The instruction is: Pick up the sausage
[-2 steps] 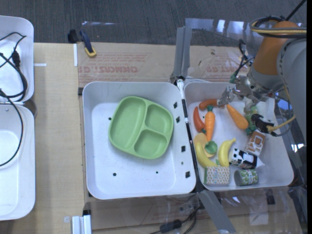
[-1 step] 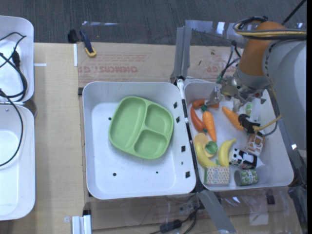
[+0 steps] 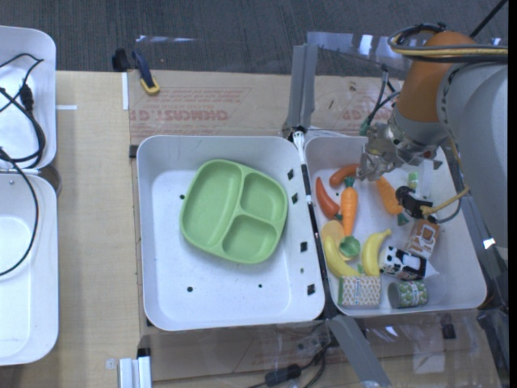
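Observation:
The right bin (image 3: 464, 293) holds several toy foods. A short orange-red sausage (image 3: 342, 174) lies at a slant near the bin's back left, just above the green top of a carrot (image 3: 348, 206). My gripper (image 3: 374, 166) is down in the bin at the sausage's right end, touching it or very close to it. The arm's grey wrist and orange band rise behind it to the right. From this height I cannot make out whether anything sits inside the gripper.
A curved red piece (image 3: 325, 198) lies left of the carrot, with two bananas (image 3: 371, 253), an orange piece (image 3: 388, 196), a small box (image 3: 361, 291) and a can (image 3: 408, 294) further forward. The left bin (image 3: 161, 289) holds a green divided plate (image 3: 234, 211).

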`<state>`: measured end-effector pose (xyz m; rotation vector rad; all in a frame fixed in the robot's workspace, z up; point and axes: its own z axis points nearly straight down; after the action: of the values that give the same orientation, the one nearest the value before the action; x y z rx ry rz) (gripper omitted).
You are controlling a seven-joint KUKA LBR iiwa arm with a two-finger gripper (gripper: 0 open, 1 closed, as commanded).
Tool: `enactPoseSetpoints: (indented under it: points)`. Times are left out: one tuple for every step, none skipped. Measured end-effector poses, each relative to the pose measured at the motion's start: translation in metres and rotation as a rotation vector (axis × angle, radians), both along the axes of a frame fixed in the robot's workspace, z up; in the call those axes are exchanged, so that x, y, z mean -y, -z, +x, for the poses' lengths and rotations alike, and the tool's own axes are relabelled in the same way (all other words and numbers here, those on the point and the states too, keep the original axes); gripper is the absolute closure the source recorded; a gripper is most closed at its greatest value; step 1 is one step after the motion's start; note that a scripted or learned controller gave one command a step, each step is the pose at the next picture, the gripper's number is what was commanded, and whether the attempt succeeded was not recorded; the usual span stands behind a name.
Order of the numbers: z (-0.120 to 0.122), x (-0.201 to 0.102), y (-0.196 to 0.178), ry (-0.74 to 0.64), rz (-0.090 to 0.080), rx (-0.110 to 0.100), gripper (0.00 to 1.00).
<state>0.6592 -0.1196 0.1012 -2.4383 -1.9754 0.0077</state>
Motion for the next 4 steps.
enactPoseSetpoints:
  points:
    - [0.000,0.000,0.000,0.000,0.000,0.000,0.00]
    - [0.000,0.001,-0.007,-0.002,-0.001,-0.003,1.00]
    - [-0.001,0.006,0.011,0.063,0.000,0.001,1.00]
    - [-0.050,0.010,-0.054,0.076,0.000,0.002,1.00]
